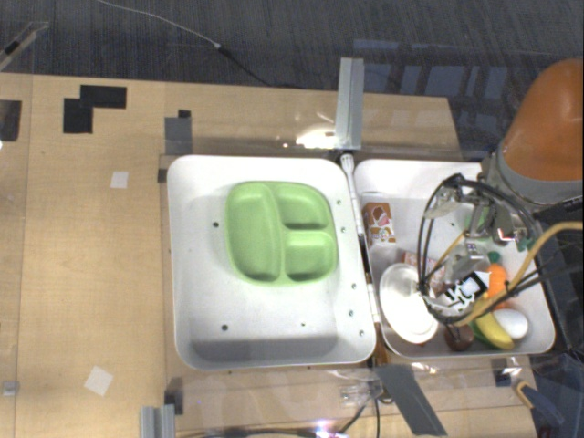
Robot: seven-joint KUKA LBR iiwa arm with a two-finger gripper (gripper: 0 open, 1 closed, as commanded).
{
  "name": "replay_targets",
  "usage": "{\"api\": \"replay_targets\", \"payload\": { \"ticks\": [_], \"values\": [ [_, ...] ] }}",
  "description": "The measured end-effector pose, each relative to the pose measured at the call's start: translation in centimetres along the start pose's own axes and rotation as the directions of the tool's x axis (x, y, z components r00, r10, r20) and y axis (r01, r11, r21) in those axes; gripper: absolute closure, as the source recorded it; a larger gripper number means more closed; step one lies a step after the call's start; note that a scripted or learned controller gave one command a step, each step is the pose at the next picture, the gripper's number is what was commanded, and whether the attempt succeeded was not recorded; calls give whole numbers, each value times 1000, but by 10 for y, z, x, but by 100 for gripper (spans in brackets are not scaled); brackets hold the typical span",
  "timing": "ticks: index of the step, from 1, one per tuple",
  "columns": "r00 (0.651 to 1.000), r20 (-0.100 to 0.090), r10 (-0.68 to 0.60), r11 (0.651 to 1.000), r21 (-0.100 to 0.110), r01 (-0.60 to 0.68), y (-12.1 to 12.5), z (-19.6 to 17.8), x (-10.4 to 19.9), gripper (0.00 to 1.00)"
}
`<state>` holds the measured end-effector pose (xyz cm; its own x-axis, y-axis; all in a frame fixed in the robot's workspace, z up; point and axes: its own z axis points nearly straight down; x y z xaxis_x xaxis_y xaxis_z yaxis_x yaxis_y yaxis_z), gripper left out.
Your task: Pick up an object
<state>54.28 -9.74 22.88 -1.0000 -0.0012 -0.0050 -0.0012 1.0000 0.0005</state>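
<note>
My gripper (459,279) hangs low over the right bin (406,176), wrapped in black cables, above a cluster of objects. Under and around it lie a white round dish (406,301), a yellow banana (493,328), an orange piece (496,278), a white egg-shaped item (513,323) and a dark brown item (459,337). A black-and-white part shows right at the gripper's tip. A small brown and white carton (379,223) lies apart at the bin's left side. The cables and gripper body hide what is directly beneath.
The left bin (201,327) holds a green divided plate (279,231) near its middle. A grey post (349,103) stands behind the wall between the bins. The arm's orange band (547,126) looms over the right bin's far right corner.
</note>
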Motion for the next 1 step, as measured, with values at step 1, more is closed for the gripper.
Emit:
{"api": "replay_targets", "payload": {
  "ticks": [1],
  "values": [
    [991,11,137,991,1,-137,-31,111,31,0]
  ]
}}
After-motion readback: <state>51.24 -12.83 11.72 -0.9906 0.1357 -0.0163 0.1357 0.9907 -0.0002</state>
